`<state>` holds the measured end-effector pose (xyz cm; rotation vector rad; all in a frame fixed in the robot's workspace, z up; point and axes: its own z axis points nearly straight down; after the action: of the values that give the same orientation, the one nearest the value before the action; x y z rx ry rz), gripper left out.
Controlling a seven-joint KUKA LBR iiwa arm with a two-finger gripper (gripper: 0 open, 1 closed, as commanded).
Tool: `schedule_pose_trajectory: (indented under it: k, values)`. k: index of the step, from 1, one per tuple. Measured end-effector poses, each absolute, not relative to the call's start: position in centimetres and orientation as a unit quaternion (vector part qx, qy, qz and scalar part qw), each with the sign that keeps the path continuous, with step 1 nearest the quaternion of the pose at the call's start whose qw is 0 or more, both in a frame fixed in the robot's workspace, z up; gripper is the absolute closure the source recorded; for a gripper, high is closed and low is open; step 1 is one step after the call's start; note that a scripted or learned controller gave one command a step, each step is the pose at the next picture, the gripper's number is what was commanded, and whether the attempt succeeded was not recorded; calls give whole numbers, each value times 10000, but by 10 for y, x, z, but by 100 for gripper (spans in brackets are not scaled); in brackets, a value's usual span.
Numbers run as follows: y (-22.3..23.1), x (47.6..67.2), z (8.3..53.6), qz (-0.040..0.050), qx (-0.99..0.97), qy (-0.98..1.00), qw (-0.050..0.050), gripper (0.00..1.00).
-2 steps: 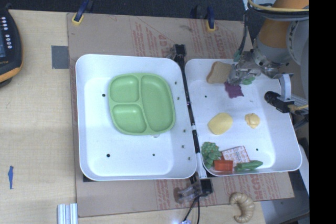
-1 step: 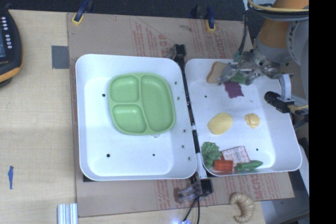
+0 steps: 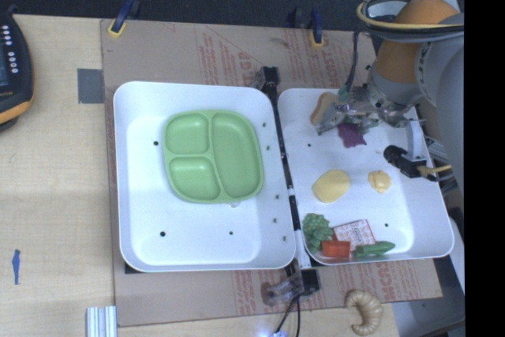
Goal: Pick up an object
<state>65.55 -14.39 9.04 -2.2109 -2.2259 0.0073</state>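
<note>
Where bins meet, glossy divided plate (image 3: 213,156)

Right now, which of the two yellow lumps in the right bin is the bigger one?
The pale yellow oval lump near the bin's middle is bigger. The small yellow lump lies to its right, closer to the arm.

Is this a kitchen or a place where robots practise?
Probably a robot practice bench, not a kitchen. A grey arm with an orange band reaches over two shallow white bins. The food looks like plastic toys, such as the yellow lemon-shaped piece, and blue clamps hold the cardboard sheet down.
</note>
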Motion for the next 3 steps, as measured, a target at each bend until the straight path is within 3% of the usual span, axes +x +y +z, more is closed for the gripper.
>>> schedule_pose_trajectory:
  k: [1, 2, 3]
  values:
    - [-200, 656, 93, 14, -7073, -7070, -9, 0]
    - [-162, 631, 92, 23, -7049, -7093, 26, 0]
    - [-173, 658, 93, 0, -7046, -7096, -7, 0]
